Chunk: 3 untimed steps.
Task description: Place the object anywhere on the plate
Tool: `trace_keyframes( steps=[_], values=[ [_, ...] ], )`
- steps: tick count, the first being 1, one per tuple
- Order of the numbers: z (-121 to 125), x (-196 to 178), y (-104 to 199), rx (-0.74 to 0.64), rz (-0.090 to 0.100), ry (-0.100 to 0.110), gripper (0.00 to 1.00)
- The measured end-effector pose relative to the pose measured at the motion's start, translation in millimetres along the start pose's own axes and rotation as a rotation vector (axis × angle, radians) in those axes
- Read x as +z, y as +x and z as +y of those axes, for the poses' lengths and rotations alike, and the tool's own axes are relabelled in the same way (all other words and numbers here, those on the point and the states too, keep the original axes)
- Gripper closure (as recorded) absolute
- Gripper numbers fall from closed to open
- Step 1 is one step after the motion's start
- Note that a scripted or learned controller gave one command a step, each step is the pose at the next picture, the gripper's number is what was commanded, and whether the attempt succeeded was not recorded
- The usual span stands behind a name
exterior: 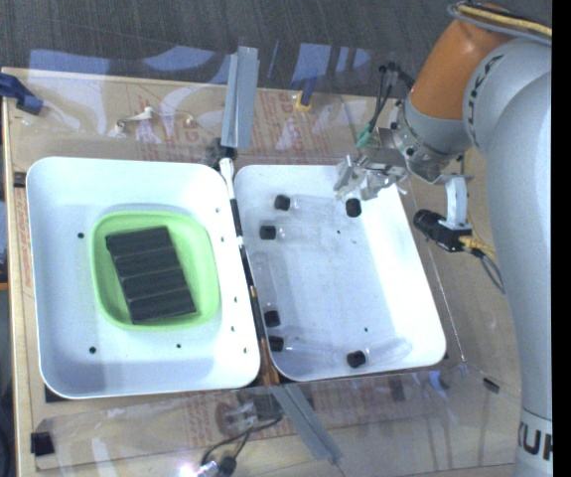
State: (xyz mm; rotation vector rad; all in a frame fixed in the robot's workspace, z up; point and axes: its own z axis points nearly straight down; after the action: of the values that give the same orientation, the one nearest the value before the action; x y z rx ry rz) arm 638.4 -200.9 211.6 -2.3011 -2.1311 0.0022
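- The dark ribbed block [151, 274] already lies flat on the green plate [103, 241] in the left bin [52, 187], so the placing looks done.
- The gripper [369, 174] hangs over the right bin [404, 296]'s upper edge; its jaws appear apart, holding nothing.

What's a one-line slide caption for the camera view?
Dark ridged object rests on green plate in left bin; gripper hovers over right bin.
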Motion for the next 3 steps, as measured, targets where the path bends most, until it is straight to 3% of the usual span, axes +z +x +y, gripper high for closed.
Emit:
trace_keyframes(
  steps=[1, 2, 3],
  values=[
    [-61.8, 49.7, 97.3, -0.016, -0.002, 0.001, 1.0],
    [-136.0, 21.6, 145.0, -0.146, -0.002, 0.0, 1.0],
    [-106.7, 21.8, 199.7, -0.244, -0.003, -0.002, 1.0]
  ],
)
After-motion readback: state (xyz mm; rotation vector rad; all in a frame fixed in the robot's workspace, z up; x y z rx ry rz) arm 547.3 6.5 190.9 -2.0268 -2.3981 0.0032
